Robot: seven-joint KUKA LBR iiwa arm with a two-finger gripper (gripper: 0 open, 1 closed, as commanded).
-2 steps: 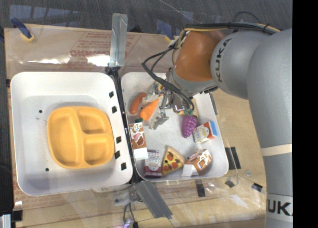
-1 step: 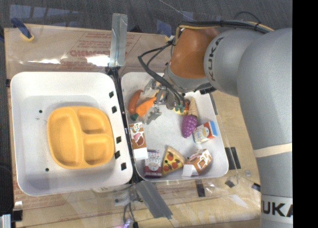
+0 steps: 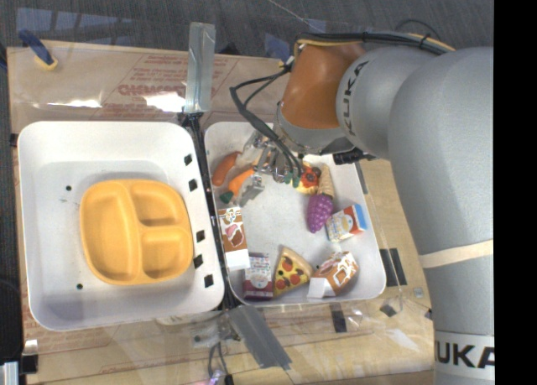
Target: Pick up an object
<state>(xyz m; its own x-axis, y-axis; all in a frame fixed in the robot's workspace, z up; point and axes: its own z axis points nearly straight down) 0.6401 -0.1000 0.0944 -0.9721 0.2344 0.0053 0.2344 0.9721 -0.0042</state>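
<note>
Left bin carries a yellow divided tray. Right bin holds small toy foods; an orange carrot-like piece lies at its upper left corner (judged light, rigid, smooth; best gripped across its narrow middle). The hand sits just beside it among clutter; whether spread or clenched, cannot tell.

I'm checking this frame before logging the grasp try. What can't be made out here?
- End effector: open or shut is lost in cable clutter in the camera view.
- Right bin: its far corner is hidden under the arm.
- Small boxes: print too small to read.
- Carrot: held or just touched, unclear.
</note>
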